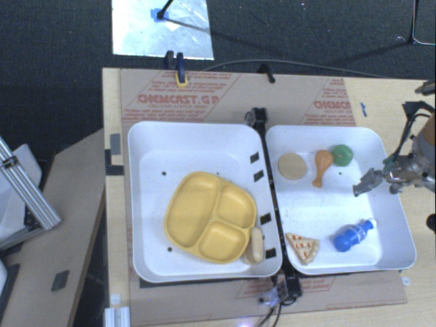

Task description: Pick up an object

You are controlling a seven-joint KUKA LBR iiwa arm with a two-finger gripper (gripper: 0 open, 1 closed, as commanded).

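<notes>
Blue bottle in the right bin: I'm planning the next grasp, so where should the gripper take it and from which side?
Probably straight down onto the blue bottle across its wide body. It lies on its side, white cap toward the upper right, so the fingers should close across its length. The pizza slice lies apart to its left, the gripper above it.

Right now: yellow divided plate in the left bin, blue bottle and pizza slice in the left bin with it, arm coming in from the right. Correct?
Not quite. The blue bottle and pizza slice lie in the right bin, near its front edge, not in the left one. The camera view shows this. The rest holds: the yellow divided plate sits in the left bin, and the arm comes in from the right.
</notes>
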